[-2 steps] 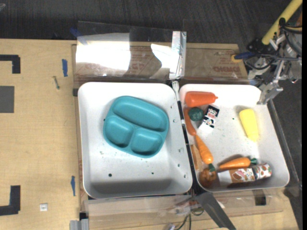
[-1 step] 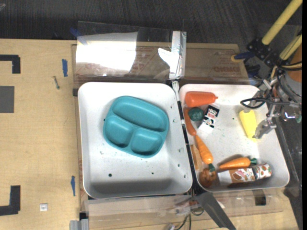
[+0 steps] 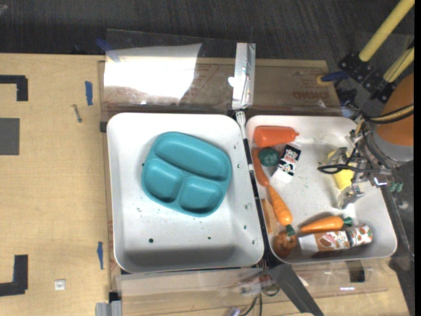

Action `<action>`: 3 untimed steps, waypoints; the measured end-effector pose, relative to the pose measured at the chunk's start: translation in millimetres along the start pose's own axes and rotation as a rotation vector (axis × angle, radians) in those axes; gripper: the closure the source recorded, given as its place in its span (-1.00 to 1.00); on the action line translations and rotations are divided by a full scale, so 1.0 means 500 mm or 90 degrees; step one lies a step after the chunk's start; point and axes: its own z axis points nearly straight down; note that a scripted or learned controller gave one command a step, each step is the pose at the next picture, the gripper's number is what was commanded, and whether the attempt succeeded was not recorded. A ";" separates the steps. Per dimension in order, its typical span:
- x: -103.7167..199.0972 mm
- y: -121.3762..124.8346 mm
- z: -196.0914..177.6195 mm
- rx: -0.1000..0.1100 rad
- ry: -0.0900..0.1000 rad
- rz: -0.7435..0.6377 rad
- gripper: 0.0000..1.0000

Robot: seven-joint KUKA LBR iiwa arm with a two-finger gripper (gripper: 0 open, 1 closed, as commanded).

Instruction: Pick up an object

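Note:
My gripper hangs low over the right part of the right bin, with the arm's orange band at the frame's right edge. A small yellow object lies right at the gripper, partly covered by it and by cables. Further left in the same bin are an orange piece, a teal lump and a small black-and-white card. A carrot lies along the bin's left wall. Another carrot rests by a bottle near the front wall.
The left bin holds a teal divided plate. A brown round object sits in the right bin's front left corner. A clear plastic sheet lies behind the left bin. Yellow bars cross the upper right.

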 end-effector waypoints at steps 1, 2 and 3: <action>0.155 0.013 -0.004 0.001 -0.006 0.108 -1.00; 0.179 0.059 -0.001 0.000 -0.003 0.086 -1.00; 0.022 0.002 -0.093 0.000 0.000 0.074 -1.00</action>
